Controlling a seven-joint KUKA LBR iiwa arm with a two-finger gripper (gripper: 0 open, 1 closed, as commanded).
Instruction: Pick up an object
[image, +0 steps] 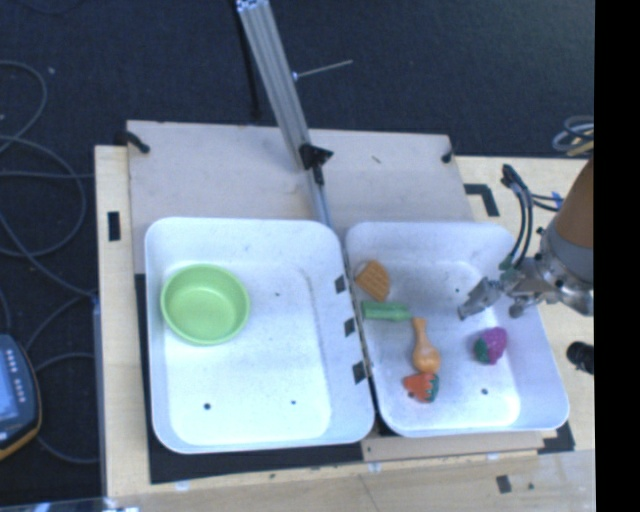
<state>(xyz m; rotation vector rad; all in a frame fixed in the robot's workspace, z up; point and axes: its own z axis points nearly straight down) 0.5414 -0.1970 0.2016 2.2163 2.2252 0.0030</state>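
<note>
Nearest the camera, along the lower rim of the right bin (470, 428), a small red-and-green toy (421, 387) is lying just below an orange, gourd-shaped toy (425, 348), the 2 touching or nearly so. A green stick-shaped piece (386, 312) and a tan ridged piece (373, 280) are sitting higher up, close against the divider between the 2 bins. A purple toy with a green patch (489, 345) is resting alone toward the right side of the same bin. The left bin (300, 400) is carrying 1 green bowl (205, 304).

The gripper (492, 297) is hanging over the right bin, just above and slightly left of the purple toy in this view; whether its fingers are apart or together cannot be told at this resolution, and nothing is seen held in it.

All 5 pieces are looking like small moulded play food: probably light, fairly stiff, smooth and apt to slip or roll. The purple toy is appearing the likeliest target, being nearest the gripper and well apart from its neighbours; a hold across its widest middle would suit. The gourd would be taken better at its narrow neck.

Open floor is surrounding the purple toy on all sides, though the right wall is standing near. The divider is crowding the green and tan pieces, leaving little finger room there.
</note>
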